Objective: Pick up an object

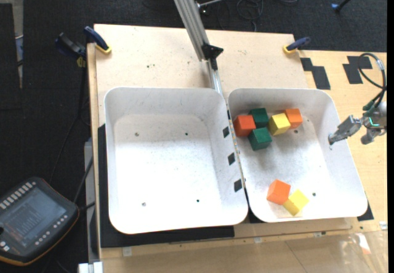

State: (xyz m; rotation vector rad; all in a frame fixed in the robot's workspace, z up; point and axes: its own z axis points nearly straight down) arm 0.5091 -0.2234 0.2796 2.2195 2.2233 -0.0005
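Note:
The right bin (pixel 332 161) holds several small blocks. Near its back sit an orange block (pixel 245 122), two green blocks (pixel 259 116) (pixel 261 138), a yellow block (pixel 280 122) and another orange block (pixel 294 118), packed close together. At the front an orange block (pixel 279 191) touches a yellow block (pixel 296 202). My gripper (pixel 354 133) hangs over the right rim of this bin, well to the right of the back cluster. It is open, with nothing between its fingers.
The left bin (pixel 123 142) stands beside the right one, their rims meeting along the middle. A slanted metal rail (pixel 188 10) runs from the back down to that divide. Clamps (pixel 98 40) (pixel 297 45) grip the board's back corners. A pendant (pixel 28 219) lies at lower left.

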